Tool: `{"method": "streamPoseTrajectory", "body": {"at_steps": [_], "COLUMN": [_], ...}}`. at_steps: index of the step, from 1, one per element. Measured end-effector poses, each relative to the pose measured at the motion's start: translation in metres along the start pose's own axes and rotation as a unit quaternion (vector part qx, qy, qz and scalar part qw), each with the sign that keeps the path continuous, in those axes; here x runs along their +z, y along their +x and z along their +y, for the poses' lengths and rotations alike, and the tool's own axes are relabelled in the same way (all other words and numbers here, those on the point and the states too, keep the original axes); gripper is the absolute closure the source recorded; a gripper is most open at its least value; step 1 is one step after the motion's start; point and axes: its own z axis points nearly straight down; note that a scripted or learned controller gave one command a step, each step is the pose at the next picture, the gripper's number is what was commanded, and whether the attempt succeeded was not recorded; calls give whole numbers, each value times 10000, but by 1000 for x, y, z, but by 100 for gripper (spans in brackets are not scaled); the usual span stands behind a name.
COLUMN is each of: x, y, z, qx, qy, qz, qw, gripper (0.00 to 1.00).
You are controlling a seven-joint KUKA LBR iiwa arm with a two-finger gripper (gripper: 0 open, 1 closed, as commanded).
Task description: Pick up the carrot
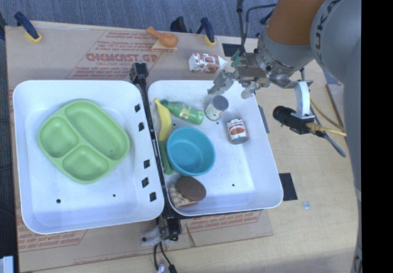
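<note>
"Where is the carrot (163,37)?"

"I think it is the orange thing on the bench, behind the two bins. It is small, so I am not sure. It is not in a bin."

"Which way does it lie?"

"It lies flat and mostly goes side to side. The thin end points left and a bit away. The fat end points right."

"What is the gripper (233,89) doing?"

"It hangs over the back of the right bin (261,143), above a little silver can (216,106). Its fingers are spread apart with nothing between them."

"So which step is this?"

"Just the reaching. Nothing is picked up yet. Next, I think it must go back and left, out over the rim, line up across the carrot, go down and squeeze."
</note>
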Motion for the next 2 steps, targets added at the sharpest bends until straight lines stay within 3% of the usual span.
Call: {"method": "streamPoseTrajectory", "body": {"at_steps": [1,2], "x": [58,97], "y": [89,144], "z": [-72,-111], "qx": [-411,-162], "qy": [34,30], "qz": [6,5], "qw": [9992,9999], "gripper": [0,0]}}
